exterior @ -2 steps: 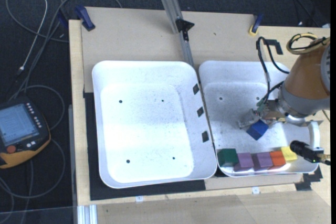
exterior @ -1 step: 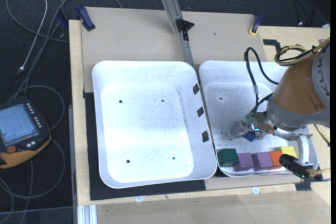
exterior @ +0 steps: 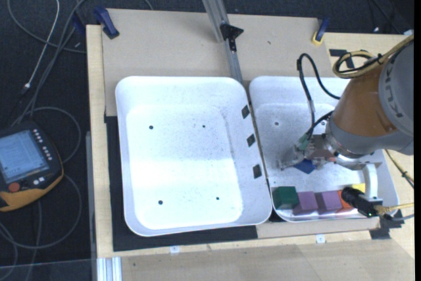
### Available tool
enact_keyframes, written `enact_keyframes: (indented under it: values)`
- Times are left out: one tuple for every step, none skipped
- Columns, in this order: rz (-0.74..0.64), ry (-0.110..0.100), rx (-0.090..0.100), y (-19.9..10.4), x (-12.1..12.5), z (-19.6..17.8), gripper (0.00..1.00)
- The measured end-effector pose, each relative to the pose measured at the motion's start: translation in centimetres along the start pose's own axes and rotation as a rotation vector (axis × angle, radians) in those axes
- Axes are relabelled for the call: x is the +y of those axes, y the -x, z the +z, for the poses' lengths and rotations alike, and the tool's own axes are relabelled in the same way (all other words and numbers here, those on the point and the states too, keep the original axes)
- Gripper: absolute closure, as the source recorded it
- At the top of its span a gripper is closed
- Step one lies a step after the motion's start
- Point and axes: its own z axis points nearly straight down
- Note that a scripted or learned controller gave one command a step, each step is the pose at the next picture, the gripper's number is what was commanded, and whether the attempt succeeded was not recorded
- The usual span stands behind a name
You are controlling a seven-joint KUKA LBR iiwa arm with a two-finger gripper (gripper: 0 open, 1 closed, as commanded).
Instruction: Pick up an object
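The grey arm (exterior: pixel 368 108) reaches in from the right over the right bin (exterior: pixel 276 85), with its orange band above the wrist. The gripper (exterior: pixel 293 161) hangs low over the middle of that bin's floor, pointing toward the left bin (exterior: pixel 177 141). A small blue object (exterior: pixel 305 168) lies directly at the gripper, on its near side, and appears to touch it. The wrist hides the contact, so the view does not settle whether the claw is open or closed, or whether it has hold of the blue object.

Along the near wall of the right bin sits a row of blocks. A green block (exterior: pixel 285 196) stands at the left end. A purple block (exterior: pixel 304 203) is just beside it, and a second purple block (exterior: pixel 326 201) touches the first on its right. All three are apart from the gripper.

The two bins lie side by side on the wooden bench (exterior: pixel 171 43), their rims touching. A blue clamp (exterior: pixel 105 22) grips the bench's far left corner. A teach pendant (exterior: pixel 26 164) rests on the dark floor to the left of the bench.
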Motion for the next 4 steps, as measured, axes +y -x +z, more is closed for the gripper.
enact_keyframes:
  values:
    - [0.002, 0.002, 0.000, 0.1, 0.0, -1.1, 1.00]
    - [0.002, 0.002, 0.000, 0.1, 0.0, -1.0, 0.00]
    - [-0.003, 0.004, 0.000, -2.4, 6.1, 0.0, 0.00]
    - [0.003, -0.006, 0.002, -2.7, 3.0, 0.0, 0.00]
